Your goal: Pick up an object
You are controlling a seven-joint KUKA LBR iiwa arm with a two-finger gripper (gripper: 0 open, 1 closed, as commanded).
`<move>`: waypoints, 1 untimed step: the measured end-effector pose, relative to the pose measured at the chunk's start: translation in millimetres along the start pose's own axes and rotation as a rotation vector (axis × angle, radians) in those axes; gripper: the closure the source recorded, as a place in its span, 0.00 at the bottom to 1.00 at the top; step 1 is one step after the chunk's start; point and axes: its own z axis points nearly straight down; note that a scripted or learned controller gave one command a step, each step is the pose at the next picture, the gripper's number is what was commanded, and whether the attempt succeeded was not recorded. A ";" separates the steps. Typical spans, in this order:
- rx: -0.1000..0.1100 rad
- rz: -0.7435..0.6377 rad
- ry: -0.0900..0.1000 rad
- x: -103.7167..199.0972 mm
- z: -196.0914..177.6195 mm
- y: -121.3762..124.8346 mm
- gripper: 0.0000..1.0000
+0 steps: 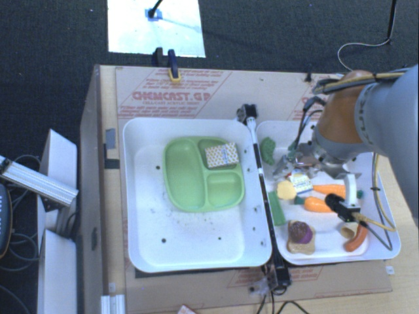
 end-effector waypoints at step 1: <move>-0.003 0.000 0.000 -0.3 -10.7 0.9 1.00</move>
